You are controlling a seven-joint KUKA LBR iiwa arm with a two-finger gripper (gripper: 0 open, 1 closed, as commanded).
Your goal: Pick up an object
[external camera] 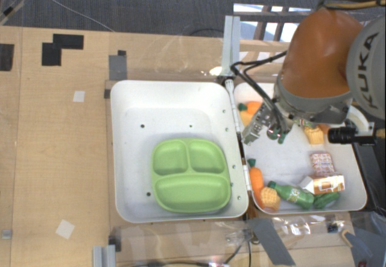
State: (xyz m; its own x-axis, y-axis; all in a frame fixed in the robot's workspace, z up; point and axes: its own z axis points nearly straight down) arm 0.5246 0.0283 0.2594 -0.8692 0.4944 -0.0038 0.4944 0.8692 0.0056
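Note:
My gripper [265, 135] hangs over the left part of the right bin [357, 199], under the arm's orange band. It looks open, with nothing between its fingers. Just behind it, by the bin's left wall, lie an orange piece [251, 107] and a yellow piece [246, 119]. In front of it, along the near side, are a carrot [256, 178], a yellow corn-like item [269, 199], a green bottle [294, 194] and another green item [326, 200]. A small carton [324, 185], a pink packet [321, 163] and a yellow item [313, 135] lie to its right.
The left bin [129, 115] holds a green divided plate [192, 175] in its near half. A wall runs between the two bins, close to the gripper's left. The arm's body covers the far right part of the right bin.

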